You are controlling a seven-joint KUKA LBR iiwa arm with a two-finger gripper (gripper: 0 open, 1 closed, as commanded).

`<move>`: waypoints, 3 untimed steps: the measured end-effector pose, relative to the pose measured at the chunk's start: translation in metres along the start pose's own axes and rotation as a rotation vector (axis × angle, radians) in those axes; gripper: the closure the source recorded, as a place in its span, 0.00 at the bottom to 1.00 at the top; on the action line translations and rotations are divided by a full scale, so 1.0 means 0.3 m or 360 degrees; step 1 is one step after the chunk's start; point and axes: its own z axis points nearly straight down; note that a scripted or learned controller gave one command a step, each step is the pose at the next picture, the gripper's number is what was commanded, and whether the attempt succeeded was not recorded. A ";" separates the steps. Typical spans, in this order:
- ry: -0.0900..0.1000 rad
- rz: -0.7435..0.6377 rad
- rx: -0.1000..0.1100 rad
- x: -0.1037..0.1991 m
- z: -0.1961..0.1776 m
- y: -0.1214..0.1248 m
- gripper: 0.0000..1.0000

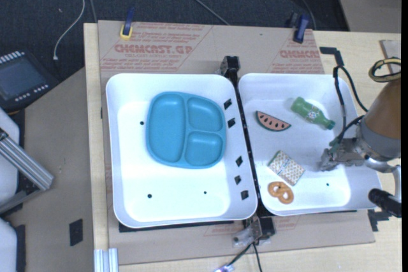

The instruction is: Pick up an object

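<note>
While my gripper [331, 160] hangs low over the right bin [331, 197], I cannot tell its grip, with the patterned packet [285, 167] lying just beside it.

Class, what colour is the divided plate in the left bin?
Light blue; the divided plate shows clearly in the camera view.

Blue plate [186, 130] in left bin [127, 200]; tool [329, 160] over right bin [331, 199].

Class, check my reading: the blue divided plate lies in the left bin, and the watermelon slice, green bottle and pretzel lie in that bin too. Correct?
Not quite. The camera view shows the blue divided plate in the left bin, but the watermelon slice, green bottle and pretzel lie in the right bin.
</note>
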 end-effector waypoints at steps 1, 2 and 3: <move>-0.0007 -0.0002 -0.0011 -0.021 -0.182 0.033 1.00; -0.0007 -0.0005 -0.0013 -0.006 -0.390 0.055 1.00; -0.0008 -0.0003 -0.0012 -0.038 -0.573 0.043 1.00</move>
